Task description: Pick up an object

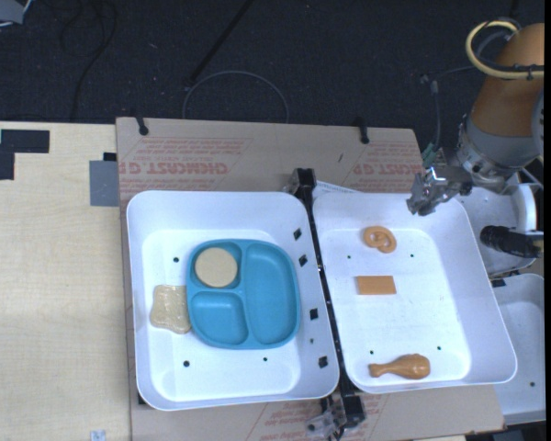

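Note:
In the right bin point(459, 274) lie a curled tan pretzel point(380, 239) near the back, a flat orange-brown rectangle point(376, 286) in the middle and a tan drumstick point(400, 367) at the front. My gripper point(429, 192) hangs over the bin's back right corner, to the right of and above the pretzel, with nothing between its fingers as far as the view shows. The left bin point(156, 228) holds a blue divided tray point(245, 294) with a round beige cookie point(215, 266) in one compartment. A pale bread slice point(170, 308) lies beside the tray's left edge.
A black hinge strip point(314, 274) runs between the two bins. Both rest on a brown cardboard sheet point(257, 159). Cables lie on the dark floor behind the bench. White equipment point(523, 237) stands to the right of the right bin.

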`<action>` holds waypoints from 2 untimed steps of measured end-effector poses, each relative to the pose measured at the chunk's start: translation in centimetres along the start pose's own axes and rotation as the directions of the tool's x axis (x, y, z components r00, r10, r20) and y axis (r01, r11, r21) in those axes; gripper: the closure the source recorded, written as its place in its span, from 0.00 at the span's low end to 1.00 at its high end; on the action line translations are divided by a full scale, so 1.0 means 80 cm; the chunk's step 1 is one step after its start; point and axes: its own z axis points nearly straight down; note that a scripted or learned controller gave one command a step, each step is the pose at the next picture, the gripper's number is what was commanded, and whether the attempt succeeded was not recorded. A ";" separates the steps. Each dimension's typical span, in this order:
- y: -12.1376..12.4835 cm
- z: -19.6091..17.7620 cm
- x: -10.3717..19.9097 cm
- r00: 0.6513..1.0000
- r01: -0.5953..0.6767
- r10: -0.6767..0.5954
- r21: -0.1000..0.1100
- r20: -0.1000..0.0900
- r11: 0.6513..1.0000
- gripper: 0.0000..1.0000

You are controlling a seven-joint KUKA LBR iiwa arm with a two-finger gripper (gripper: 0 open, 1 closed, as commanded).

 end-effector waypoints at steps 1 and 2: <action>0.003 0.010 0.070 1.000 0.003 -0.003 0.006 -0.003 1.000 1.00; -0.004 0.001 0.144 1.000 0.004 -0.004 0.006 -0.003 1.000 1.00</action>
